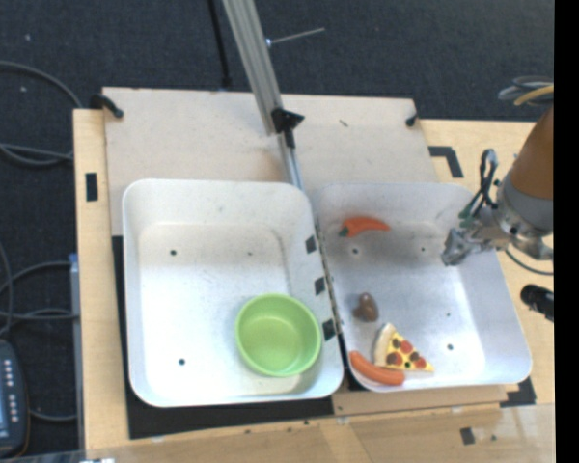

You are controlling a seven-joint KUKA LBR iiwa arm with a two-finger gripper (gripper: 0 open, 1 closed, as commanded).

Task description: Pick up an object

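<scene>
**Objects lie unpicked in the right bin**

Objects wait untouched: whether the gripper (455, 249) has its fingers apart or closed, I cannot tell, and nothing shows between them. It hangs at the right bin's (492, 307) upper right. An orange piece (365, 226), brown lump (367, 307), pizza slice (401, 349) and sausage (374, 368) remain. Judging from this, grasping is still ahead.

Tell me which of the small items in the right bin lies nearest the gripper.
The orange carrot-like piece near the bin's far edge lies closest to the gripper. The brown lump, pizza slice and sausage sit farther off, toward the near left corner.
</scene>
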